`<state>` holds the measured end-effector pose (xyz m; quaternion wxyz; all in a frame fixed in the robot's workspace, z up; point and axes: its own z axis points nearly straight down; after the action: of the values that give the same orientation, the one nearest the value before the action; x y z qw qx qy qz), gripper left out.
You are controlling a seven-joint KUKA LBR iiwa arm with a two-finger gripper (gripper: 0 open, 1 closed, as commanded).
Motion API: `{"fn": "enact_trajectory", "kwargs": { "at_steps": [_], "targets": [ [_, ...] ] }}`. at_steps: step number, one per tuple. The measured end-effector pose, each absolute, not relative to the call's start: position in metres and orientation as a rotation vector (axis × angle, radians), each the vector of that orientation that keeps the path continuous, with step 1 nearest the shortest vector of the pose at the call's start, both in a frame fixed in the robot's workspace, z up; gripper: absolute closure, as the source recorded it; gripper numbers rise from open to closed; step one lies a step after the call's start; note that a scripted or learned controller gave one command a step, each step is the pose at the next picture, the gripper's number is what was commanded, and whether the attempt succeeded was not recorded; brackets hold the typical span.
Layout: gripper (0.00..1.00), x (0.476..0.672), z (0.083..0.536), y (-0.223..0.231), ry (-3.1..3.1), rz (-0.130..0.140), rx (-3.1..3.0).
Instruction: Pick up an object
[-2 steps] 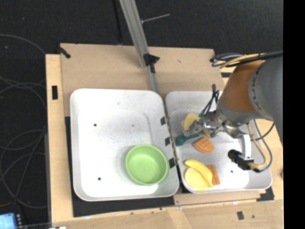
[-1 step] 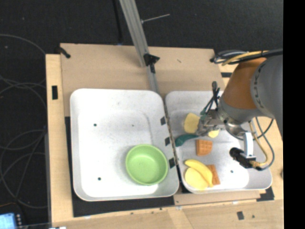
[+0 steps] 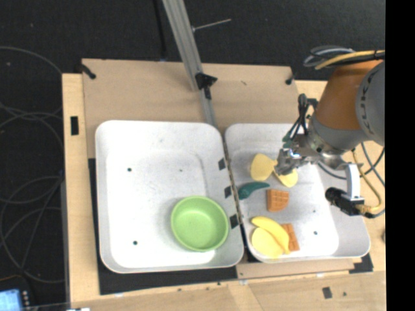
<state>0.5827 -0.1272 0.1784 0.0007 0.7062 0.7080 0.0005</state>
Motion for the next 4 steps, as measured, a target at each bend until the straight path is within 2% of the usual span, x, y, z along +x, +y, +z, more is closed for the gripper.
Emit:
{"fn": "enact_trajectory", "kwargs": {
  "at_steps": [1,2,3,4],
  "targets": [
    [1.00,0.585,0.233,-0.128,2.222,0.008,2.213],
    [1.00,0.581,0.225,-0.080,2.228,0.001,2.215],
    [1.00,0.572,0.236,-0.029,2.232,0.005,2.213],
    [1.00,0.572,0.227,0.021,2.231,-0.001,2.215]
  ]
}}
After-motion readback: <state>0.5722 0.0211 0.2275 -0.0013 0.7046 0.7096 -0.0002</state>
